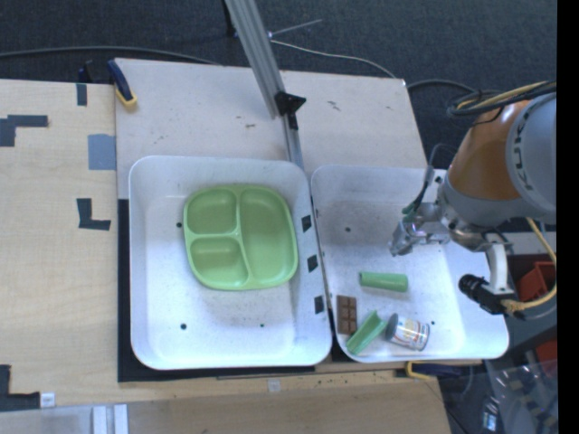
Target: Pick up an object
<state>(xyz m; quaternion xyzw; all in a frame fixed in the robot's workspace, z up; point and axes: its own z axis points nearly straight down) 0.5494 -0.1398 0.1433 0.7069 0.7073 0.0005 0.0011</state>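
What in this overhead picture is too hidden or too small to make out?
- End effector: small and dark in the camera view; whether its fingers are open or shut cannot be told.
- Small jar: label too small to read.
- Brown block: too small to identify.
- Arm: cut off by the right edge.

Arm: one grey KUKA iiwa arm (529,165) reaching in from the right side of the camera view, over the right edge of the right bin (362,183)
Band: orange section above the wrist, bulky and rounded, near the bin's far right corner
Wrist: angled down and to the left, toward the bin's middle
Gripper: gripper (403,242) low over the bin floor, in its right half, pointing down and left
Fingers: too small and dark to tell their spacing
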